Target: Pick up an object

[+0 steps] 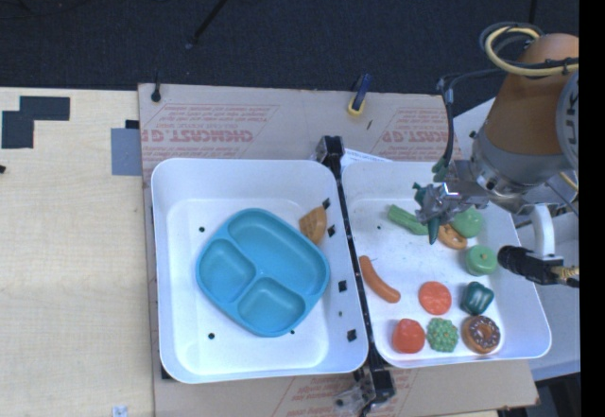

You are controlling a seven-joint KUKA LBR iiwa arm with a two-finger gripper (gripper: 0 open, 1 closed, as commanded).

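At the near edge of the right bin (544, 335) sit a red tomato (408, 336), a green broccoli (441, 334) and a brown doughnut (482, 334). The gripper (437, 209) hangs over the far toys, just above a green pod (406, 219) and an orange piece (452, 237), likely its targets; whether the jaws are spread I cannot tell. The blue tray (262, 270) fills the left bin (180, 311) on the counter (66, 264).

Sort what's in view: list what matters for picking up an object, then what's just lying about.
For the job: pincer; green bean; orange piece; green round piece; sausage; tomato slice; green pepper; red piece; broccoli; doughnut.

Lying about: blue tray; brown piece; yellow clamp.
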